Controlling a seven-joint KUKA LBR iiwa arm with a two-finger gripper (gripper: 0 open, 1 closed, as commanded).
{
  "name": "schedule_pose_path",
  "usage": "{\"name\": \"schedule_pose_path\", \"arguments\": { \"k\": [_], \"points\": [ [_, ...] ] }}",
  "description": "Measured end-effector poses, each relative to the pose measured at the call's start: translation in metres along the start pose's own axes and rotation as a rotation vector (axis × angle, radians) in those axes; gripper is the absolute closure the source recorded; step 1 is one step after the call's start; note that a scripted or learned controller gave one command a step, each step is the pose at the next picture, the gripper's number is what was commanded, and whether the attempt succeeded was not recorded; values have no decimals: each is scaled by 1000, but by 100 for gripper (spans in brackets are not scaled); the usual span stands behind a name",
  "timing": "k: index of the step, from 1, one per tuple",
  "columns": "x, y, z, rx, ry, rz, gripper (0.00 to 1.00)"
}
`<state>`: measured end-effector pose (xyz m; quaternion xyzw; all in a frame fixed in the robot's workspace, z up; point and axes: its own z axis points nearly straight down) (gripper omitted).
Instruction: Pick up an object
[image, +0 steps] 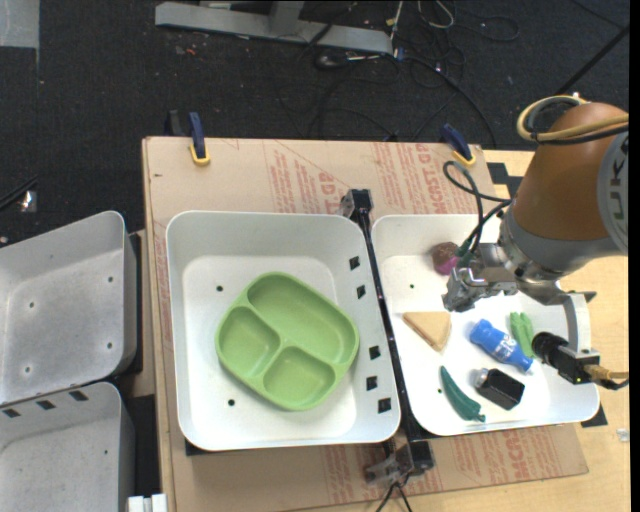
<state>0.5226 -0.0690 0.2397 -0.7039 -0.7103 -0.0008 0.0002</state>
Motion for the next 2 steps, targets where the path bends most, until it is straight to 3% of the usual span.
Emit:
{"name": "schedule_pose_path", "arguments": {
  "k": [2],
  "points": [
    [114,25,5,-1,1,0,100]
  ]
}}
